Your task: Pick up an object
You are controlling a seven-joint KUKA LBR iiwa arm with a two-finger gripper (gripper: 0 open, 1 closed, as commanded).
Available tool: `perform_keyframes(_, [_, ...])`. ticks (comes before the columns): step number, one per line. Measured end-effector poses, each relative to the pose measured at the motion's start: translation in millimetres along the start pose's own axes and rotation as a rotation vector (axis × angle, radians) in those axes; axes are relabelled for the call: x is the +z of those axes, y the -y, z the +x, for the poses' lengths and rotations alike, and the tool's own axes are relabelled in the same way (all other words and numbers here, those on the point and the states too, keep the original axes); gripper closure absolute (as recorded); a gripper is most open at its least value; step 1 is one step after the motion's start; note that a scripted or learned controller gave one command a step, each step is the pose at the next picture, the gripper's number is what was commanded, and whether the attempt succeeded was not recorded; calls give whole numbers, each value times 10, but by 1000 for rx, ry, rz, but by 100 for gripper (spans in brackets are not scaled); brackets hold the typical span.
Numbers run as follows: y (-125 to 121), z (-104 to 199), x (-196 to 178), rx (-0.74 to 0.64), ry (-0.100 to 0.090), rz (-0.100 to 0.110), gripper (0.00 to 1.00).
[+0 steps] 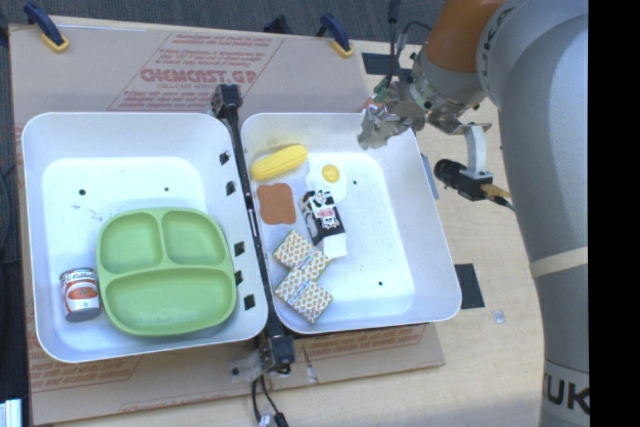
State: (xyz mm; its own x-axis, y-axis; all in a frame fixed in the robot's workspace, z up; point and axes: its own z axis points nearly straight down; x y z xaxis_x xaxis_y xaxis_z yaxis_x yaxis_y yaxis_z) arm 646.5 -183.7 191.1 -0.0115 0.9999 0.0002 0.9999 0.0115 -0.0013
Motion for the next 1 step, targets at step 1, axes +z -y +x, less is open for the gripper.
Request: perform_keyframes(1, [-6,6,-105,-6,1,0,100])
